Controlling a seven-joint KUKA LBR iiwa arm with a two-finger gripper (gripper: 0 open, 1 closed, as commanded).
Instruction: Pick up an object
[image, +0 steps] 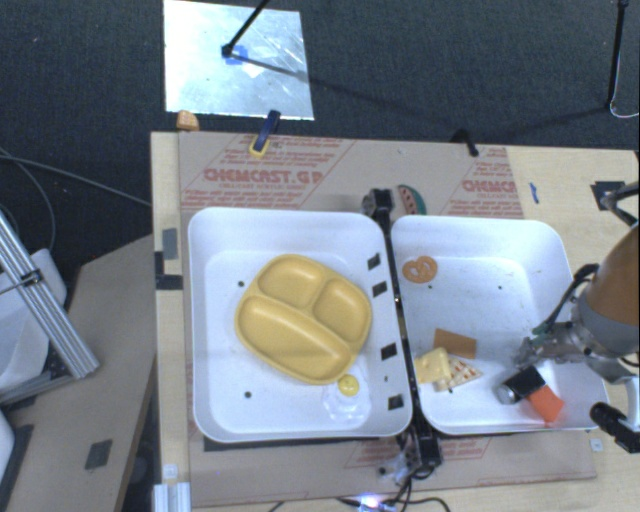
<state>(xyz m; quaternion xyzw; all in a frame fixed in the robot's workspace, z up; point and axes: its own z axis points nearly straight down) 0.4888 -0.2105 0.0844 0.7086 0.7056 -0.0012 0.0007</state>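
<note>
Bench, right bin (480, 240): gripper (548, 345) state unclear, at right edge; orange-tipped tool (533, 392) lies just below it, angled down-right.

This is looking like a robotics lab: two white bins (300, 225) are sitting on a cardboard-covered bench (340, 170) over dark carpet, aluminium framing (45, 310) is standing at nine o'clock, and cables (400, 105) are trailing across the floor at twelve o'clock.
</note>
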